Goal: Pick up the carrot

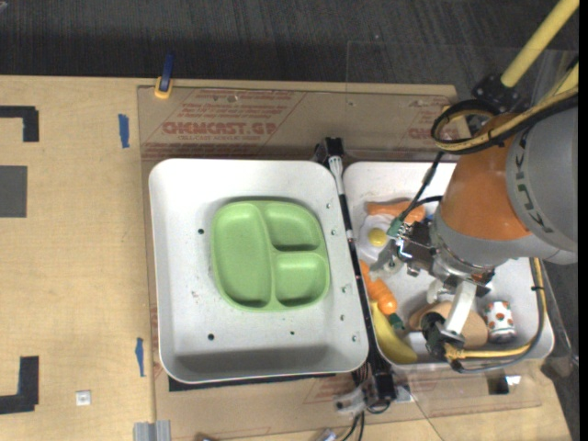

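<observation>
The carrot (378, 293) is a small orange piece with a green end, lying near the left wall of the right bin (544, 333). My gripper (415, 257) hangs low over the middle of that bin, just right of the carrot and slightly above it. The grey and orange arm hides much of the bin's right half. Nothing shows as held.
In the right bin lie a yellow ball (377, 238), an orange item (390, 208) at the back, a yellow banana (396, 344) at the front, a brown item (426, 320) and a white die with red dots (501, 316). The left bin (175, 246) holds a green divided plate (270, 253).
</observation>
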Robot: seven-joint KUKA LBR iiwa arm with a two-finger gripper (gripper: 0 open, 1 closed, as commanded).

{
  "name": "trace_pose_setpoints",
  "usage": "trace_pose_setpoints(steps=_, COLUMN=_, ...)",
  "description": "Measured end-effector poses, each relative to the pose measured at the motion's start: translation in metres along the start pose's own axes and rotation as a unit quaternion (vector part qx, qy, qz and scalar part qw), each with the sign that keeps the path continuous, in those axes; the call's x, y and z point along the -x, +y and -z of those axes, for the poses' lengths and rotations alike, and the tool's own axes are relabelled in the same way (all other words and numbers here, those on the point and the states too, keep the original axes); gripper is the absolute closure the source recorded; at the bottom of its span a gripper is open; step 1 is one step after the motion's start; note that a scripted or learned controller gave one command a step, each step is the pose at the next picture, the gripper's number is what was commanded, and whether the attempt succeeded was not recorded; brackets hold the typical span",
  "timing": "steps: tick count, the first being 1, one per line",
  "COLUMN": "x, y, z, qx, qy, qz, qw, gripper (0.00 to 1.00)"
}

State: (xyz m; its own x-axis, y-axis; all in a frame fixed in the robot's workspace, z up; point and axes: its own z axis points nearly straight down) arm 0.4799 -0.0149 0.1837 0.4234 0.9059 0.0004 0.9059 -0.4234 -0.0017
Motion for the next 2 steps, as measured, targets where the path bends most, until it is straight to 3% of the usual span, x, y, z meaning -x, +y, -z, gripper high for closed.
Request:
trace_pose_setpoints(steps=1, x=-0.0165, y=-0.0081, z=0.0001, qx=-0.002, qy=0.000, qz=0.108, qw=0.9942, gripper=0.00)
trace_pose_setpoints(steps=2, x=-0.0163, y=-0.0081, z=0.0000, qx=-0.002, qy=0.000, qz=0.108, qw=0.9942, gripper=0.00)
